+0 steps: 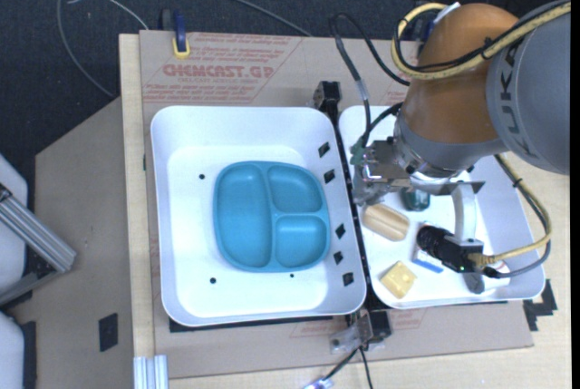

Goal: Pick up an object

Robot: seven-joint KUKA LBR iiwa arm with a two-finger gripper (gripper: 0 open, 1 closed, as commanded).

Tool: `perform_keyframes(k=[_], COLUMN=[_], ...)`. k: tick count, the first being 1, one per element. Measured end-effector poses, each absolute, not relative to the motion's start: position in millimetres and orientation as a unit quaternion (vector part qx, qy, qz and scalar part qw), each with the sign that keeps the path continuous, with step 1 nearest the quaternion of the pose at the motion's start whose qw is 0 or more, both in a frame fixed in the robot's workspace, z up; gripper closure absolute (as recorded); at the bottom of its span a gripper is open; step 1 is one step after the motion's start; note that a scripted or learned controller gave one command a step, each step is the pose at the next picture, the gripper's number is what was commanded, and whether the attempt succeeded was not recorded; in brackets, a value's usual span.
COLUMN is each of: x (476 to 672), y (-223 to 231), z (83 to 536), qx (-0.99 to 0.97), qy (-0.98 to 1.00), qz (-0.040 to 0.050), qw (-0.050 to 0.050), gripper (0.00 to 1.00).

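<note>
Yellow block [397,278] sits nearest, at the front of the right bin [498,215], w/ a tan block [385,221] just behind. Gripper [397,183] hangs over the tan one; can't tell if it's open or shut. It might bump the block away & grab air. Blue plate [270,215] lies in left bin [181,224].

The white bin [170,197] at centre left is seen as smooth plastic with a slight sheen. The blue plate [270,215] is seen as smooth, duller plastic. The table [227,74] is faced with brown printed paper. The orange band [453,97] is glossy. Dark, rough carpet [72,24] is shown at upper left.
</note>
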State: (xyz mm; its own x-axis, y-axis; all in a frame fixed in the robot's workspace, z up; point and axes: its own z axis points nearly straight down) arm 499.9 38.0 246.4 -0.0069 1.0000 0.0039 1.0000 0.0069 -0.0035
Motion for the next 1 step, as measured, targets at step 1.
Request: perform_keyframes(k=[1], x=[499.6], y=[84.5], z=[245.7], qx=[-0.705], qy=[-0.709], qz=[-0.0006], qw=[0.001], gripper=[1.0])
